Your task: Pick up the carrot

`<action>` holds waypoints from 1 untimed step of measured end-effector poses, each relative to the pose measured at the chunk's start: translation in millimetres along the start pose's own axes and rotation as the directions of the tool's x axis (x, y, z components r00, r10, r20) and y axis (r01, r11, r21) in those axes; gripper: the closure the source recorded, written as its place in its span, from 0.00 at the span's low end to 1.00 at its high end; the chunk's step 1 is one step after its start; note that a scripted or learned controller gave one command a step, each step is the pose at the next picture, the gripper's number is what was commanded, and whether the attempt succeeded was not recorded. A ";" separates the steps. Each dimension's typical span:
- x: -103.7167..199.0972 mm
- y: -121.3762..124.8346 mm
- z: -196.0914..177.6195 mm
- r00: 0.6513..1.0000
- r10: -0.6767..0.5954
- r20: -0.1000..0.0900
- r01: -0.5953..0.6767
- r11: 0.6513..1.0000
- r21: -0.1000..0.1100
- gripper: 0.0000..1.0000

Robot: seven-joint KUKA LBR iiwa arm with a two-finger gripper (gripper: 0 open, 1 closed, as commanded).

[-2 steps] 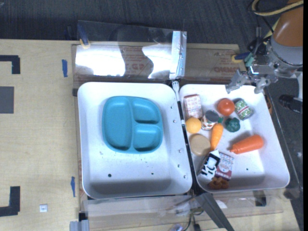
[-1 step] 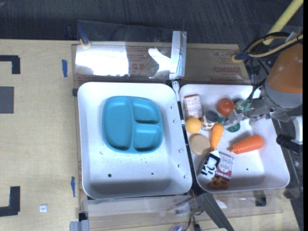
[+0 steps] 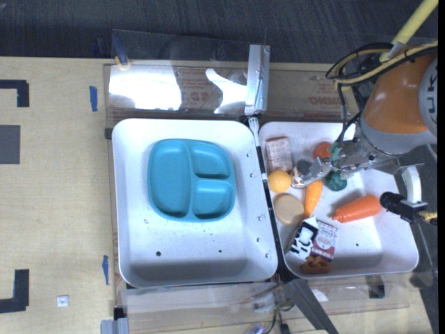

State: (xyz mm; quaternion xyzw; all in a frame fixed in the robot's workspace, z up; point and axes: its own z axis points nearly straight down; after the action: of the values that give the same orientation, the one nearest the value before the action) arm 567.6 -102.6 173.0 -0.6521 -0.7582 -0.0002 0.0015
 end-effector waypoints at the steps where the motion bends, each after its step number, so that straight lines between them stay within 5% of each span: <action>1: -6.1 -0.5 80.7 1.000 -0.004 0.010 0.004 1.000 -0.019 0.00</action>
State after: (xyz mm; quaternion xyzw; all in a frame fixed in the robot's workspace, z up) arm 567.8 -108.6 92.2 -0.6504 -0.7595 -0.0042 -0.0081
